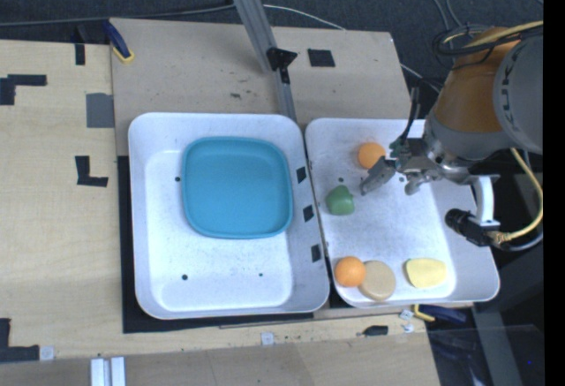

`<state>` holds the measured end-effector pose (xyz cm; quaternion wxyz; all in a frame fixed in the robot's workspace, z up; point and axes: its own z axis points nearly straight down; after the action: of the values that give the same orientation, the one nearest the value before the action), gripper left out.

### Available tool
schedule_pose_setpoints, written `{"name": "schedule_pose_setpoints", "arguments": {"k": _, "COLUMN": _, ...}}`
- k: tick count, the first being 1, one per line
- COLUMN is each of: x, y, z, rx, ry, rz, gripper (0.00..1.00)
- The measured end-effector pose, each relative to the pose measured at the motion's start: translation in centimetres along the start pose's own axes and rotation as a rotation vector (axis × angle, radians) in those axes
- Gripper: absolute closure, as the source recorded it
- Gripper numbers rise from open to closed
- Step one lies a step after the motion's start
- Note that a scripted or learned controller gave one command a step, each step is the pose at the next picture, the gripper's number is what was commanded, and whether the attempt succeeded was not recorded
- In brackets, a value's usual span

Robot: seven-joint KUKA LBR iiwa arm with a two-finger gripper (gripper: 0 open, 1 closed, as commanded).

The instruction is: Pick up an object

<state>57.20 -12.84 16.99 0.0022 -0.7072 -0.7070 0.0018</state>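
Reaching in from the right, the grey arm with its orange band holds its pincer (395,174) low over the right bin (459,221), fingers apart with nothing between them. The left bin (146,199) carries a shallow blue plate (237,186).

Five small things lie in the right bin. A green object (340,200), rounded and slightly lumpy, sits just left of the fingertips and looks the likeliest target. An orange ball (371,155) lies just above the pincer. Along the near edge sit a second orange ball (350,271), touching a tan disc (379,280), and a yellow piece (426,272) a little apart.

The green object is probably light, smooth toy fruit, stiff and inclined to roll or slip. It shows no clear long axis or pointing end, so squeezing across its widest middle seems best.
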Motion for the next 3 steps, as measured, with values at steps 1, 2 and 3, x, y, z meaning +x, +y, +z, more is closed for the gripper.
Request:
{"name": "schedule_pose_setpoints", "arguments": {"k": 1, "x": 0.1, "y": 0.1, "z": 6.3, "rx": 0.001, "ry": 0.0, "rz": -0.001, "gripper": 0.0}}
{"name": "schedule_pose_setpoints", "arguments": {"k": 2, "x": 0.1, "y": 0.1, "z": 8.0, "rx": -0.007, "ry": -0.001, "rz": -0.001, "gripper": 0.0}}
{"name": "schedule_pose_setpoints", "arguments": {"k": 3, "x": 0.0, "y": 0.2, "z": 6.9, "rx": -0.008, "ry": -0.002, "rz": 0.0, "gripper": 1.0}}
